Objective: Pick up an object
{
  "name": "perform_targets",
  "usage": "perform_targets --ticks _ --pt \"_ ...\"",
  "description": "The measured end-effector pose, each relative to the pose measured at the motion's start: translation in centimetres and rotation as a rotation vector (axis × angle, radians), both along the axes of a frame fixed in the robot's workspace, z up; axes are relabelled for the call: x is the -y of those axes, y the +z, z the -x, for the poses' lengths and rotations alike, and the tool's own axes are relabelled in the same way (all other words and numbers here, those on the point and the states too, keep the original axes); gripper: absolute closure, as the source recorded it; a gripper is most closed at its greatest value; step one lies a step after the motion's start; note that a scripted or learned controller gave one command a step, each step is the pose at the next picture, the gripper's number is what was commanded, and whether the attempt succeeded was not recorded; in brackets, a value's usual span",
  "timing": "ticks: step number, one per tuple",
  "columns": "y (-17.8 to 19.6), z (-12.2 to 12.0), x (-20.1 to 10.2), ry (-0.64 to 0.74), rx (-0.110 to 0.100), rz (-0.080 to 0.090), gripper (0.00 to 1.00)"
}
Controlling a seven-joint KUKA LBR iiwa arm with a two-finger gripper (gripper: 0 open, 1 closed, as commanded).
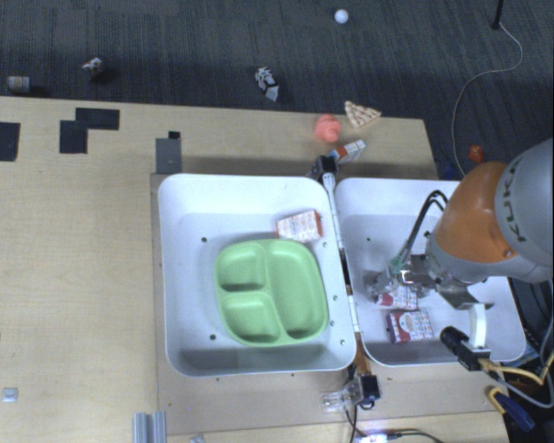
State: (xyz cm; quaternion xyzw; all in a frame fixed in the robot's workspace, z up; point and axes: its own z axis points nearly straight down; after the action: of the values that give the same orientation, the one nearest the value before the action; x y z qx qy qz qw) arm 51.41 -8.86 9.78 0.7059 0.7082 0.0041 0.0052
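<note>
Two white bins point(177, 260) side by side; one green divided plate point(270, 290); three small red-and-white cartons point(299, 226); one pink ball point(327, 128) on the tabletop point(78, 285).

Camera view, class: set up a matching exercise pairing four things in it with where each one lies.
Things:
1. green divided tray
2. pink ball
3. gripper
4. white ball

Places:
A. on the dark carpet
B. in the left bin
C. on the bench behind the bins
D. over the right bin

Pairs: 1-B, 2-C, 3-D, 4-A
</note>
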Motion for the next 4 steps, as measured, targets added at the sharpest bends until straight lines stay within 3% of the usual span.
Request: perform_targets --ticks 1,4 --pt "8.7 2.6 -6.7 0.001 -0.009 -0.003 1.00" --pt "8.7 2.7 -8.3 0.002 -0.009 -0.003 1.00"
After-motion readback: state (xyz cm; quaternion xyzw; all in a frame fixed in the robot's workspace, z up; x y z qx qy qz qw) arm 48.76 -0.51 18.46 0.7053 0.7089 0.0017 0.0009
